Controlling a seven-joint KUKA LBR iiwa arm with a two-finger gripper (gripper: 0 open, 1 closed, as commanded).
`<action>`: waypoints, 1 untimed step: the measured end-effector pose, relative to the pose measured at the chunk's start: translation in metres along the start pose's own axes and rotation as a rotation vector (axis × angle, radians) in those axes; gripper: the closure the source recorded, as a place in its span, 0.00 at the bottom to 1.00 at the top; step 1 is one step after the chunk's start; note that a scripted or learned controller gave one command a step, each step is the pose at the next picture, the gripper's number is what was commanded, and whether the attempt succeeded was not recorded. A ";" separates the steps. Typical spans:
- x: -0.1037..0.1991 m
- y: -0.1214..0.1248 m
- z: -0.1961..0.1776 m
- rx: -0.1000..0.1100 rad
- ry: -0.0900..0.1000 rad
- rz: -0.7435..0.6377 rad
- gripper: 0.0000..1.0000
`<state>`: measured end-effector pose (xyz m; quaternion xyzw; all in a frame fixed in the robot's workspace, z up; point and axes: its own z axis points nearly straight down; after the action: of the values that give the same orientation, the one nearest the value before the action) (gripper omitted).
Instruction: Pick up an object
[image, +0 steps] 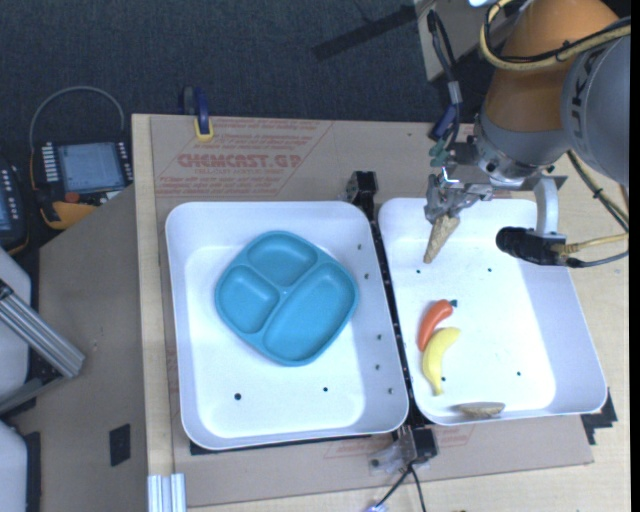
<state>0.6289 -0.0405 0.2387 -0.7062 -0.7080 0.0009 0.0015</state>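
My gripper (444, 205) hovers over the back left part of the right bin (560, 330). It is shut on the wide end of a tan cone-shaped object (437, 240), which hangs from the fingers with its tip pointing down and toward the front. An orange chili-like piece (433, 320) and a yellow banana (438, 357) lie together in the front left of the same bin. A flat tan piece (480, 408) rests against that bin's front rim.
The left bin (200, 380) holds a blue divided plate (287, 296) near its middle. A black clamp (362, 186) sits at the back between the two bins. A black cable fitting (528, 245) juts out to the right of the gripper.
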 end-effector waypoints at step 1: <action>0.051 0.000 0.000 -0.001 0.000 -0.002 1.00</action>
<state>0.6288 0.0104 0.2389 -0.7054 -0.7088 0.0005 0.0013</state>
